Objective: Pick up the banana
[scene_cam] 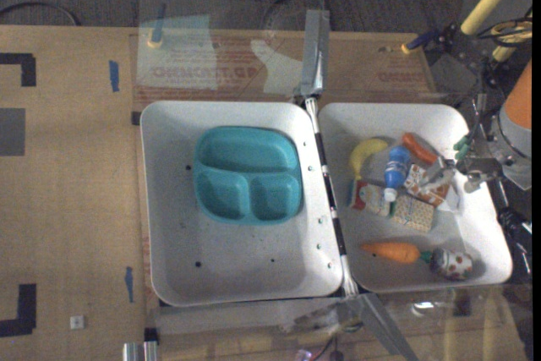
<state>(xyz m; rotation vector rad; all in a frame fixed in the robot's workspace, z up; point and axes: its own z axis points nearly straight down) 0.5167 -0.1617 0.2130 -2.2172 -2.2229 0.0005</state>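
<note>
Clutter fills the right bin (486,245) on the cardboard-topped table (68,182): a smooth yellow banana (368,155), curved and partly covered by a blue-capped bottle (394,169), lies near the bin's left wall. Printed cartons (412,211), an orange carrot (390,251) and a speckled ball (455,264) lie nearby. The pincer (448,173) sits over the packets, well right of the banana; whether its fingers are apart is too blurred to tell. A glossy teal three-compartment tray (248,173) rests in the left bin (169,258)
</note>
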